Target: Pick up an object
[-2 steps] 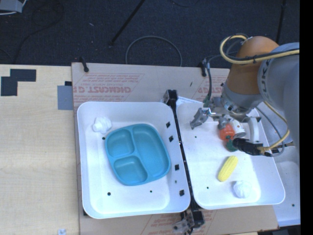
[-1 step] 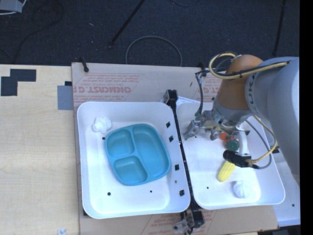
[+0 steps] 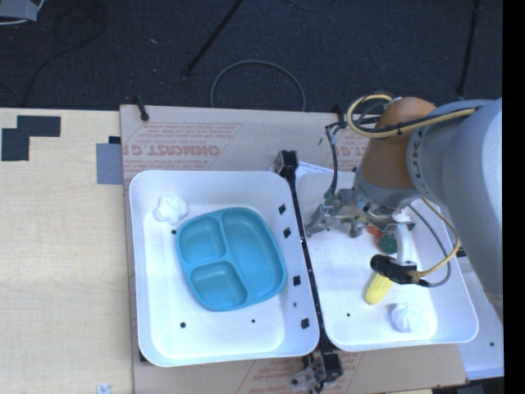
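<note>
The arm reaches in from the right and hangs over the right bin. Its gripper is low over the far left part of that bin, under the orange band. A yellow corn-like object lies in the middle of the right bin, with a black part of the arm's cabling just above it. A white crumpled object rests near the bin's front right corner. A small red and green object shows just right of the gripper, partly hidden by the wrist.
The left bin holds a blue divided plate and a small white crumpled object at its far left corner. A black divider rail runs between the bins. Yellow and black cables loop around the wrist.
</note>
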`<action>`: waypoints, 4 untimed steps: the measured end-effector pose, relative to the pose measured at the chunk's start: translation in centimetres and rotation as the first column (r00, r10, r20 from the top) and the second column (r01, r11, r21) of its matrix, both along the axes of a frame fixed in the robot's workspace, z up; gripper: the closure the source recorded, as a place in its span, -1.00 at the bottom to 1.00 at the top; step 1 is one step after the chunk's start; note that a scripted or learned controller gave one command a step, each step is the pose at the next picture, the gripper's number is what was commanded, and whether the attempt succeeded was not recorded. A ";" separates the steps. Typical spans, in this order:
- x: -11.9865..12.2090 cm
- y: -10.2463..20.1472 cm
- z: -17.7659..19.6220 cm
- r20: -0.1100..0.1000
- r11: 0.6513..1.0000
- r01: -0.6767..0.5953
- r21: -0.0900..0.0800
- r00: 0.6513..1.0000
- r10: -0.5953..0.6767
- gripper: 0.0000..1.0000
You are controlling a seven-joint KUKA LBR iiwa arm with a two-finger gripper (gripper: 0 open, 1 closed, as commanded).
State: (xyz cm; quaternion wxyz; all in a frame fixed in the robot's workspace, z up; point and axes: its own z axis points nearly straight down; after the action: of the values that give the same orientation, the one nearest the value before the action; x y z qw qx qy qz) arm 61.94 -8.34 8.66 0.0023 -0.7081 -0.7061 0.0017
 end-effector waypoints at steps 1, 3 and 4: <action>0.0 -0.1 1.1 0.000 1.000 0.005 0.000 1.000 -0.005 1.00; 0.6 -0.1 12.6 0.009 1.000 -0.003 -0.001 1.000 0.003 1.00; -0.7 5.0 13.9 0.003 1.000 -0.007 0.002 1.000 0.007 1.00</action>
State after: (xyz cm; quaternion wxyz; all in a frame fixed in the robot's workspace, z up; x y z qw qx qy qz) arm 61.20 -3.35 22.57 0.0019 -0.7056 -0.7086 0.0001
